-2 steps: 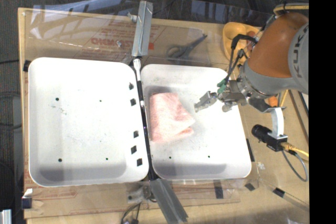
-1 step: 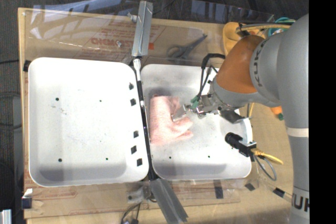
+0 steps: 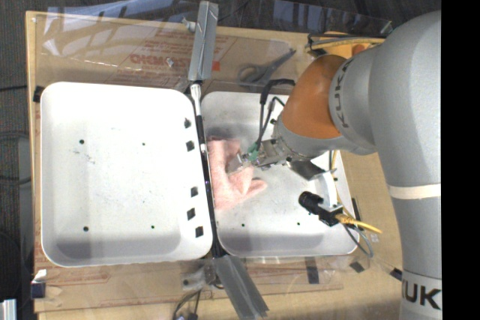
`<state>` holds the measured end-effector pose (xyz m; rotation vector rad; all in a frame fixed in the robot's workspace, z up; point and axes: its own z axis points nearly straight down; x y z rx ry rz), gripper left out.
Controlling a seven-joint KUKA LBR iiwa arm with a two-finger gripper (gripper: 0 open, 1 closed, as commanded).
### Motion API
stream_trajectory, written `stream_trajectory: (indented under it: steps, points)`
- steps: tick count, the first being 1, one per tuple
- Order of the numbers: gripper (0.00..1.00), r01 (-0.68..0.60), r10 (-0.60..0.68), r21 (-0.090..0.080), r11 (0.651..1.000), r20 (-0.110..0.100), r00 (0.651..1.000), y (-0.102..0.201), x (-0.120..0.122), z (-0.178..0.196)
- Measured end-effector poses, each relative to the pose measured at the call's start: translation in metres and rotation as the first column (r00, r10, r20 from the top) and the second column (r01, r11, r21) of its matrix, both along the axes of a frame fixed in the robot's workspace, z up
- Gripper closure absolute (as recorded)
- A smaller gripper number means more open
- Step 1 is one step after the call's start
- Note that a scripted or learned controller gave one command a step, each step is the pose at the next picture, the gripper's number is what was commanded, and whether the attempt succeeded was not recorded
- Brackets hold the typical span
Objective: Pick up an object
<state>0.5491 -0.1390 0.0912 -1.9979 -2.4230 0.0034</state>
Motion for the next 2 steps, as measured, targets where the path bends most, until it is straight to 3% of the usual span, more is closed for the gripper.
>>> stream_trajectory:
  steps: [1, 2]
  points:
    - [1.0, -0.006, 0.006, 0.003, 1.0, -0.006, 1.0, 0.001, 0.0, 0.007]
    - [1.0, 0.19, -0.19, 0.0, 0.982, -0.006, 0.982, 0.054, 0.059, 0.098]
